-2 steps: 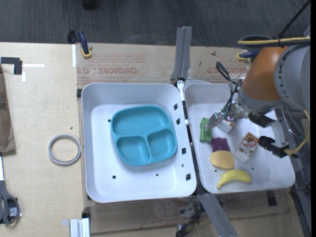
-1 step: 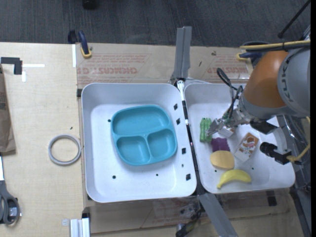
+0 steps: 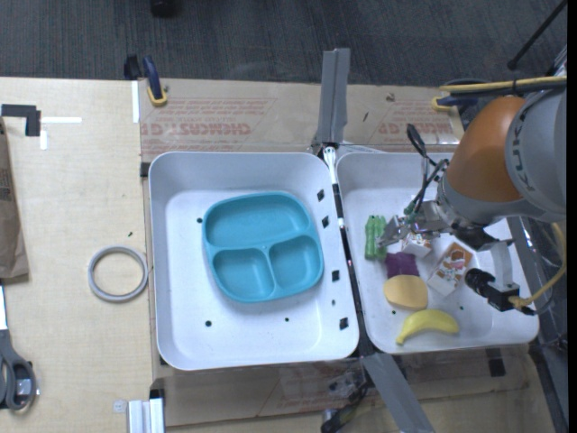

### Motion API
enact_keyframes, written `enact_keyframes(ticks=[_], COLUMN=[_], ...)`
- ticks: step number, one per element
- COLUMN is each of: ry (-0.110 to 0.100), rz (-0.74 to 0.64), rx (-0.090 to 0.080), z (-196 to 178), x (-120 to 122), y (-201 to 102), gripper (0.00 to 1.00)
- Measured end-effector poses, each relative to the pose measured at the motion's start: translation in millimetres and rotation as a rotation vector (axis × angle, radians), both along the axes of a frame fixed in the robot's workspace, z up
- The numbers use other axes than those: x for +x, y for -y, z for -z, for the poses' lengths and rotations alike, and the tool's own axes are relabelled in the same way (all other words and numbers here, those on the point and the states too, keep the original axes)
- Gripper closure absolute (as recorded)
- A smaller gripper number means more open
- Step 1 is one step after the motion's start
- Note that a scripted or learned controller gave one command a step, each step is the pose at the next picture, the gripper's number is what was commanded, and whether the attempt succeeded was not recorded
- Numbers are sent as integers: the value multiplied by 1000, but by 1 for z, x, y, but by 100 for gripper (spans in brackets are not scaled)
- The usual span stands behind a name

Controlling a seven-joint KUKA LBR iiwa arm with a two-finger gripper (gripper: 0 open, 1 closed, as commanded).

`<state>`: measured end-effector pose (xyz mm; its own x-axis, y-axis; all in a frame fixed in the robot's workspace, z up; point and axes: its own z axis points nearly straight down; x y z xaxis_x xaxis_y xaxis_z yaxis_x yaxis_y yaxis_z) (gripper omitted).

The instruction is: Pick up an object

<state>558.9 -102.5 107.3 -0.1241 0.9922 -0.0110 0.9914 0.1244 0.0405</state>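
Right bin: gripper low over the pile, whether open or closed I cannot tell. Green object just left of it, purple block directly below, yellow round piece and banana further below. Left bin: blue divided plate, well apart

At nine o'clock the scissors and brown bag are cut off by the edge, while the arm hides the right bin's three o'clock rim.
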Motion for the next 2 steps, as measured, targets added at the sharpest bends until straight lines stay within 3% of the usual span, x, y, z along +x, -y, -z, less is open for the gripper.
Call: enact_keyframes(ticks=[1, 2], ry=[1, -16], rz=[-4, -146], rx=[-4, -8], z=[0, 0], x=[-8, 49], y=[-2, 0], gripper=[0, 0])
